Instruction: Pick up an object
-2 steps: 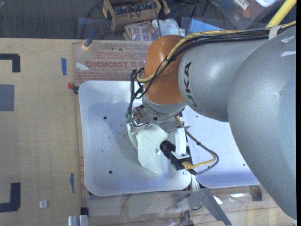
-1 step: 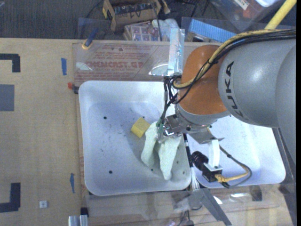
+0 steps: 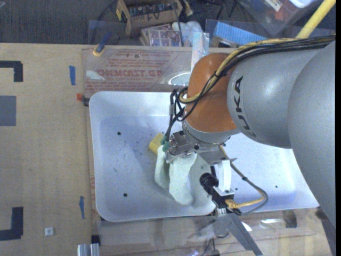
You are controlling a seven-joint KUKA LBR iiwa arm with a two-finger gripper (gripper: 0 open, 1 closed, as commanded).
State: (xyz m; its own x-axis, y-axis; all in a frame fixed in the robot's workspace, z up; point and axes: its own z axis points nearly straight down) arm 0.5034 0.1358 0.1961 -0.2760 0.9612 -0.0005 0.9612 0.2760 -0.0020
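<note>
- Camera view: grey arm [image 3: 287, 89] comes in from 3 o'clock and covers most of the right half; orange band [image 3: 208, 97] sits near frame centre, yellow and black cables running along the top of the arm.
- Gripper [image 3: 176, 145] hangs below the orange band, low over the white bin [image 3: 114, 159], just right of the bin's middle. The wrist body blocks the tool end, so cannot tell whether it is open or closed, or whether anything is in it.
- White cloth [image 3: 173, 177], crumpled and soft-looking, lies on the bin floor at 6 o'clock from the gripper, touching or right under the tool housing; its lower end is near the bin's front rim.
- Small yellow object [image 3: 156, 143] sits at 9 o'clock from the gripper, just beside it and against the upper edge of the cloth; shape too small to tell.
- Black fitting with a yellow cable [image 3: 250, 201] sticks out at 5 o'clock from the gripper, over the bin's front edge.
- Brown cardboard sheet [image 3: 133, 71] with faded red print lies at 12 o'clock from the bin, touching its back rim.
- Bench [image 3: 42, 143] at 9 o'clock is bare light wood with blue tape bits and black corner marks.
</note>
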